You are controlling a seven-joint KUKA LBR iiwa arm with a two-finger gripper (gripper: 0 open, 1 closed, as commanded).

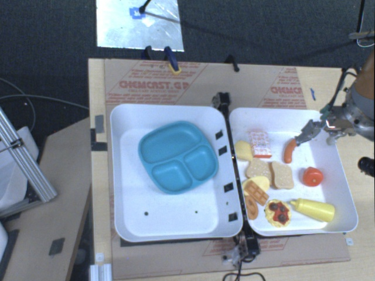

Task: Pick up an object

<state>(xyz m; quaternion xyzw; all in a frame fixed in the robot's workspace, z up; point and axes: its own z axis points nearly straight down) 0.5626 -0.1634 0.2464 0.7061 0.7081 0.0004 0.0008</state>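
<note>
Two shallow white bins side by side on the desk [99,151]. Left bin [126,215]: one blue compartment plate [177,156] with three sections, lying flat near the bin's middle. Right bin [340,174]: a cluster of toy food items. Red-and-white packet [259,143] toward the far side, with a yellow wedge [243,151] just beside it on the left. Sausage [289,150] tilted, right of the packet. Two bread slices [270,173] touching one another near the bin's middle. Waffle [255,191] and pretzel-like piece [251,208] at the near left, close to the divider. Small tart with red topping [278,212] at the near edge, just beside a yellow mustard bottle [313,209] lying on its side. Red tomato [312,176] apart from the rest, toward the right wall. Tool [306,134] reaching in from the right, over the far right part of the right bin, just right of the sausage and above the tomato. Nothing seen between the fingers; finger spacing cannot tell from this angle. Silver sheet [139,15] lying beyond the bins at the top
</note>
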